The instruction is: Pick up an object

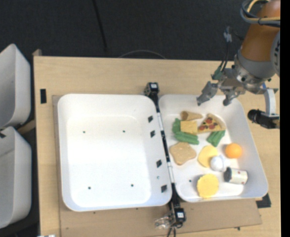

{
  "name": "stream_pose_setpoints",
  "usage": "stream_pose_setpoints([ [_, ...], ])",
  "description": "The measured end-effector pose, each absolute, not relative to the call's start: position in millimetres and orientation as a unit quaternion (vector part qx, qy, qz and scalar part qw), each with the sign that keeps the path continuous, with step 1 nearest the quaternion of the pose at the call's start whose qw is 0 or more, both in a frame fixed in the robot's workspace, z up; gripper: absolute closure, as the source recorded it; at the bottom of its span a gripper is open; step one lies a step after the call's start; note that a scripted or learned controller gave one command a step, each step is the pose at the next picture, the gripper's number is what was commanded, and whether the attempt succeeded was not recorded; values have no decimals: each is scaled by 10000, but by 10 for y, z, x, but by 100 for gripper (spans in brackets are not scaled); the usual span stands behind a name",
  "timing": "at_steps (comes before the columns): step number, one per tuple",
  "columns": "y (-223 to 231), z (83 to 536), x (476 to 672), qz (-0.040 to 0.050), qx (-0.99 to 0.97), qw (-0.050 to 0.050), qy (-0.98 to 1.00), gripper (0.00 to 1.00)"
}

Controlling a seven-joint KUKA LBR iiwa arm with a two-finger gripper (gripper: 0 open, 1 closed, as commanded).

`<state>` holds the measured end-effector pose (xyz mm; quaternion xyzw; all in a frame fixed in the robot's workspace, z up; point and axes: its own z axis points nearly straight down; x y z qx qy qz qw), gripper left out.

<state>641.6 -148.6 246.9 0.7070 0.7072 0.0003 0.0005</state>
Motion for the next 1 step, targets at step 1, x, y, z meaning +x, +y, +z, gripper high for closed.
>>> stream_pose_setpoints([
  [1,-1317,1558,5586,-37,7075,-55,7066,0],
])
